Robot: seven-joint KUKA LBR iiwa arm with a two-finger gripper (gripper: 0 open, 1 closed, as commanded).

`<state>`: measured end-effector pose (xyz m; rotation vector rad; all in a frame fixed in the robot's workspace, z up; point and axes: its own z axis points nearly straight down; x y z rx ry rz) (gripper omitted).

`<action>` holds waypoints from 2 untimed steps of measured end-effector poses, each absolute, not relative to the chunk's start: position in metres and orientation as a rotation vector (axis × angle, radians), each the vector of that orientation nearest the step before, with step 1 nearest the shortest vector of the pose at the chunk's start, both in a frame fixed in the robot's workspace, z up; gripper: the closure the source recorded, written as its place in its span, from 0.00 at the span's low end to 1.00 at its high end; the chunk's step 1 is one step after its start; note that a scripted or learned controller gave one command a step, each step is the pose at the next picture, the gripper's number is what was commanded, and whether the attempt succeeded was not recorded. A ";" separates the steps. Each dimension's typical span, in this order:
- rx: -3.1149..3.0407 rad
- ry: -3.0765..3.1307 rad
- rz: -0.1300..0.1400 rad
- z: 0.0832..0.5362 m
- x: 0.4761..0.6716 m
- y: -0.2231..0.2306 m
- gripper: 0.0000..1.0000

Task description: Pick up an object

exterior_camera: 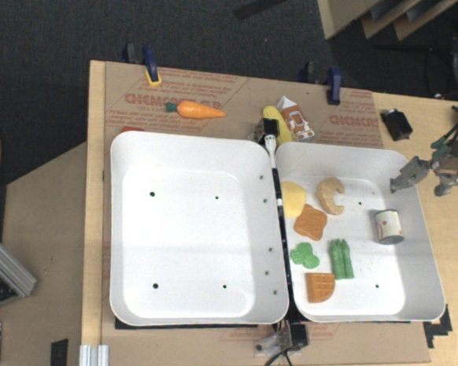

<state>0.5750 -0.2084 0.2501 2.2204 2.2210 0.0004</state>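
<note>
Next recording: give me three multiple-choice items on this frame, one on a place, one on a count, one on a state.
1. Where is the carrot?
A. In the left bin
B. On the bench behind the left bin
C. In the right bin

2. How many green things lie in the right bin?
A. Two
B. None
C. Four

3. How does the can lie?
A. Stacked on the croissant
B. Hanging over the bin's rim
C. On its side, apart from the other things

Answers:
1. B, the carrot rests on the board beyond the rim of the left bin.
2. A, a leafy piece and a ridged stick are the green ones.
3. C, its round end faces sideways, with bare bin floor between it and the croissant.
</note>
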 end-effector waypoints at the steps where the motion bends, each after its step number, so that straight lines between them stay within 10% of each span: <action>1: 2.229 2.228 -0.007 0.161 0.554 -0.199 0.00; 2: 2.224 2.229 0.008 0.084 0.508 -0.217 0.00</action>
